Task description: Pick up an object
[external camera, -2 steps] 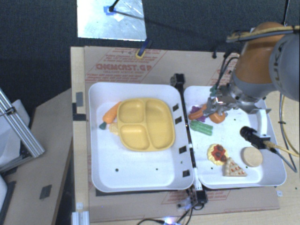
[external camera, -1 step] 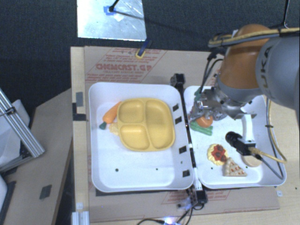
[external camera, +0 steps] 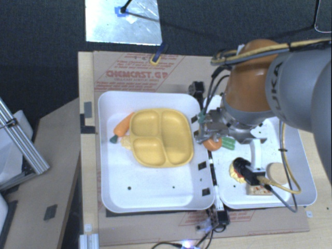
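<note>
Camera view, read left to right. The left bin [external camera: 155, 187] carries a yellow divided plate [external camera: 158, 137] lying flat near its far edge. An orange toy carrot [external camera: 123, 124] rests against the plate's left rim with its green end toward the bin's left wall. It seems partly tucked under the plate, which would make it awkward to lift cleanly. A pale yellow piece [external camera: 126, 142] shows just below the carrot, also at the plate's rim.

The gripper [external camera: 209, 134] hangs low over the wall shared by the two bins, just inside the left edge of the right bin [external camera: 300, 160]. The arm [external camera: 270, 87] slants in above it from the right. Directly under the gripper lies a small round orange object [external camera: 211, 144], touching or nearly touching it, with a green piece [external camera: 228, 144] just beside it. This orange object is judged to be the thing aimed at. Whether the gripper is closed on it or released cannot be told, since the wrist hides the contact.

Nearer the front edge of the right bin sit a small yellow thing [external camera: 237, 176] and a tan block [external camera: 258, 190], both well apart from the gripper. The target's place hard against the bin wall leaves little room on that side, so a slip is a fair risk.
</note>
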